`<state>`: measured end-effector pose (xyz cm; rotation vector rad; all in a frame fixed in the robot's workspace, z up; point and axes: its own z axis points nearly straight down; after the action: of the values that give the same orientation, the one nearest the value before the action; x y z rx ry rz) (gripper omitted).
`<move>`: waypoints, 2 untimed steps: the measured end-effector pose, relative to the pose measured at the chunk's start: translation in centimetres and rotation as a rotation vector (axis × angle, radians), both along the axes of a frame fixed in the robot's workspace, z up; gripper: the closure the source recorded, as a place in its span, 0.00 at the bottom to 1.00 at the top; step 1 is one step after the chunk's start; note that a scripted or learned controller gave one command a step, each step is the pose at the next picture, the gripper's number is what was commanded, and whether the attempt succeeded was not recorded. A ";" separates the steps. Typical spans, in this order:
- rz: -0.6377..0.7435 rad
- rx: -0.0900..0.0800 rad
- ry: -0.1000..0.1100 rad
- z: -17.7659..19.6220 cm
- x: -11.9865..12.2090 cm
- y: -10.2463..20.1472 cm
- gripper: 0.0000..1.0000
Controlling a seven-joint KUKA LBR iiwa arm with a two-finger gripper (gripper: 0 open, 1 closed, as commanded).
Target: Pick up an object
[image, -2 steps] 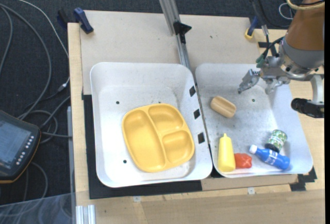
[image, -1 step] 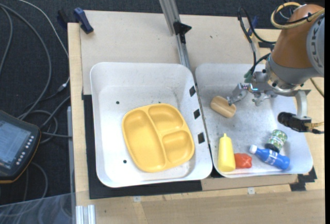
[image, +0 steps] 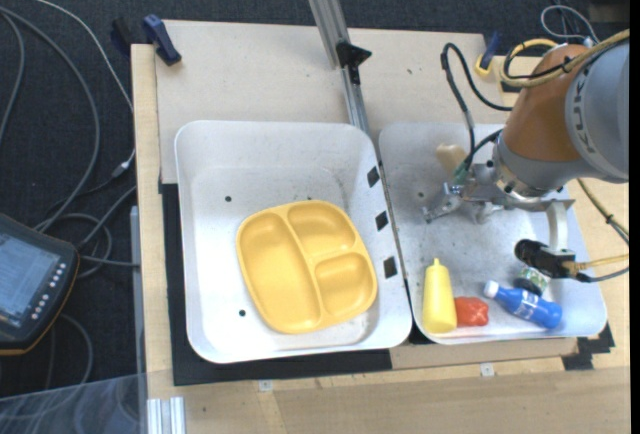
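My gripper (image: 462, 209) hangs low over the middle of the right bin (image: 420, 147), its grey fingers spread and nothing visible between them. A small cream-coloured object (image: 449, 155) lies just behind it, near the bin's back wall. Along the front of this bin stand a yellow squeeze bottle (image: 437, 296), a small red object (image: 472, 312) touching it, and a blue bottle with a white cap (image: 528, 307) lying on its side. All three are well in front of the gripper.
The left bin (image: 205, 172) holds a yellow divided plate (image: 305, 265). A slanted metal rail (image: 330, 12) runs down to the gap between the bins. The arm (image: 560, 112) covers the right bin's back right part.
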<state>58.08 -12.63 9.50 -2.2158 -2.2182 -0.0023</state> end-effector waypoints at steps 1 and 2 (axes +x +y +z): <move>0.000 -0.003 -0.004 1.2 0.1 -0.1 1.00; -0.001 -0.006 -0.009 5.9 -0.5 -0.2 1.00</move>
<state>57.55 -12.86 15.36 -2.2248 -2.2247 -0.0052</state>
